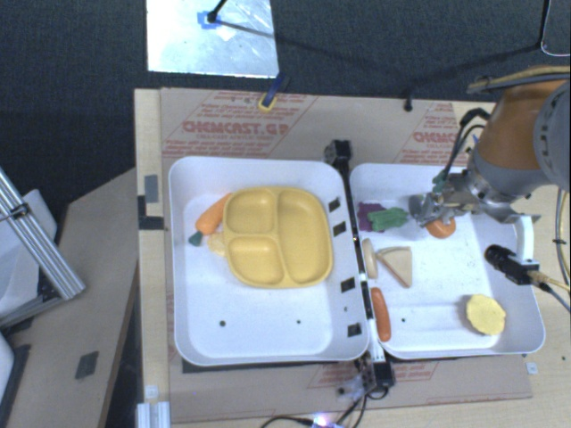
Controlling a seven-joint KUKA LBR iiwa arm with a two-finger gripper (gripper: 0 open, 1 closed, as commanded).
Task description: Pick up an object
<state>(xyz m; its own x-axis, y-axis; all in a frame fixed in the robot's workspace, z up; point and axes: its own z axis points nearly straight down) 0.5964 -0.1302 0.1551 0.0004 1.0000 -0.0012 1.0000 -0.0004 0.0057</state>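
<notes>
The grey two-finger gripper (pixel 426 209) is seen low in the right white bin (pixel 522 333), at its far part, just beside a small round orange-red toy piece (pixel 442 228) w/ a green leafy toy piece (pixel 385 218) to the left. Whether the jaws are spread or pressed together can't be told; nothing is seen pinched.

The orange-red piece is judged the likely target: prob. light, stiff moulded plastic, smooth, so somewhat slippery, not fragile. It should be taken across its widest part, approx. at mid-height. A pale wedge-shaped toy slice (pixel 397 265) lies nearer.
</notes>
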